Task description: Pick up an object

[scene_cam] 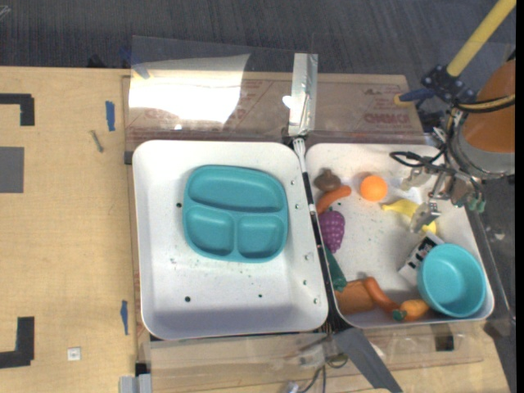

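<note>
My gripper (431,207) hangs over the far right part of the right bin (368,256), the grey arm with its orange band coming in from the upper right. A yellow toy (399,209) lies just left of the gripper, touching or nearly touching it. Left of that sits an orange ball (373,187). A small white and black object (416,255) lies just below the gripper, against a teal bowl (451,279). I see nothing clearly held.
Along the right bin's left side lie a brown toy (326,178), a carrot (332,196) and purple grapes (332,228). Orange and brown toys (366,295) lie near its front edge. The left bin (160,277) holds a teal divided plate (236,212).
</note>
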Action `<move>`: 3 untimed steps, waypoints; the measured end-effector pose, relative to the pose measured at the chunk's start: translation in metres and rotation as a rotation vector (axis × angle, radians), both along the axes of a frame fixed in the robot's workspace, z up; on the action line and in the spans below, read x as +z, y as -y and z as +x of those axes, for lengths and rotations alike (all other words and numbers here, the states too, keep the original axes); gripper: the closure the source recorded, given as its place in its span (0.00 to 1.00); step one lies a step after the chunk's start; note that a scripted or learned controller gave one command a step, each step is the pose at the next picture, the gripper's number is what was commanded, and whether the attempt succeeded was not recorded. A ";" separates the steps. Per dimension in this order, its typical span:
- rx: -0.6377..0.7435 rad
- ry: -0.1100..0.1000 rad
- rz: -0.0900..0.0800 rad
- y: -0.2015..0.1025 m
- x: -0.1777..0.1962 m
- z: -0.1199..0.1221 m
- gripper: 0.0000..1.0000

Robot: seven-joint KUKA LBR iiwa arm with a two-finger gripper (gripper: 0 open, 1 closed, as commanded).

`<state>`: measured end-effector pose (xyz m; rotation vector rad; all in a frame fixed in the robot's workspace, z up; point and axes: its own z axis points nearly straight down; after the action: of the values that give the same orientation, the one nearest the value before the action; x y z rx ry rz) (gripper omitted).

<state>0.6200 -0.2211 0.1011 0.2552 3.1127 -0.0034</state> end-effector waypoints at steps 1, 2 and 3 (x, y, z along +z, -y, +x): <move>-0.056 -0.010 0.003 -0.012 -0.014 -0.020 0.00; -0.063 -0.007 0.006 -0.084 -0.012 -0.035 0.00; -0.078 -0.011 0.004 -0.067 0.002 0.038 0.00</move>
<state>0.6580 -0.1543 0.1027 0.3770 3.1117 0.0008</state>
